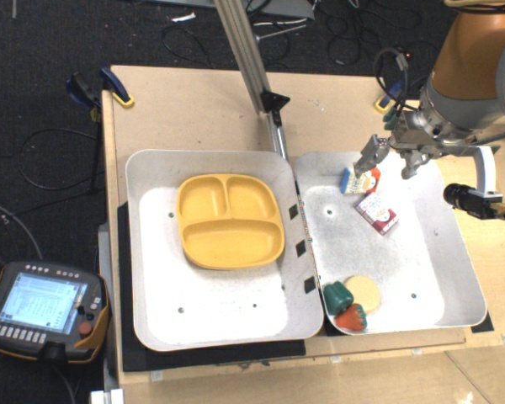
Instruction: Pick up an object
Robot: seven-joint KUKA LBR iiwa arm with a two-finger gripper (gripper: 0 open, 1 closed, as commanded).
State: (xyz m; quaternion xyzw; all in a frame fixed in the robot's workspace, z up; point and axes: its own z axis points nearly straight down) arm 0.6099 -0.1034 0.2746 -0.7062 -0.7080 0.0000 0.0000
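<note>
Seemingly light and stiff, the small red carton [377,212] is best taken across its narrow sides, while whether the tool [385,160] is clenched cannot be told.

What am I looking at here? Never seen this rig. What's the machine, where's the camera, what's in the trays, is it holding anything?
One camera, fixed above the bench, looks down at a slant. The grey and orange thing at top right is a robot arm; at its end is a two-finger gripper, hanging over the far end of the right bin. Its job is to pick up an object.

Two shallow white bins sit side by side. The left bin holds a yellow divided plate. The right bin holds a small red and white box, a small blue item and an orange item just below the gripper, and near the front corner a green piece, a pale round piece and a red piece clustered together.

I see nothing between the fingers. The handheld screen at bottom left looks like the arm's control pendant.
</note>
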